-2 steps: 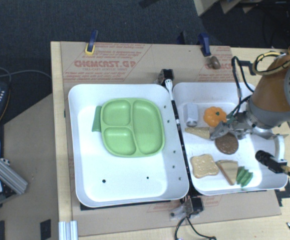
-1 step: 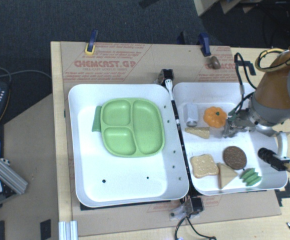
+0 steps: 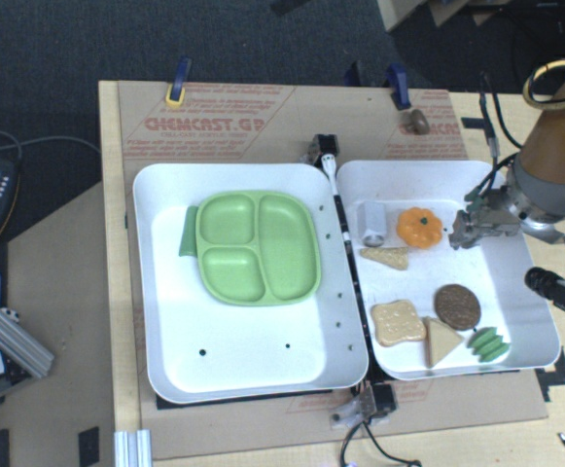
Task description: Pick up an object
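Observation:
The right bin (image 3: 515,188) holds several toy foods. An orange pumpkin (image 3: 419,228) lies near the bin's middle, with a small grey can (image 3: 373,224) to its left and a tan cracker wedge (image 3: 387,257) below that. Toward the front lie a slice of toast (image 3: 398,322), a brown round patty (image 3: 457,305), a tan wedge (image 3: 441,342) and a green pea pod (image 3: 488,343). My gripper (image 3: 464,230) hangs just right of the pumpkin, low over the bin, with nothing seen between its fingers.
The left bin (image 3: 165,290) bears a green divided plate (image 3: 258,246). A black divider (image 3: 340,232) runs between the bins. Blue clamps (image 3: 397,86) sit on the bench's far edge. The arm's orange wrist band (image 3: 560,134) stands over the right bin's far right corner.

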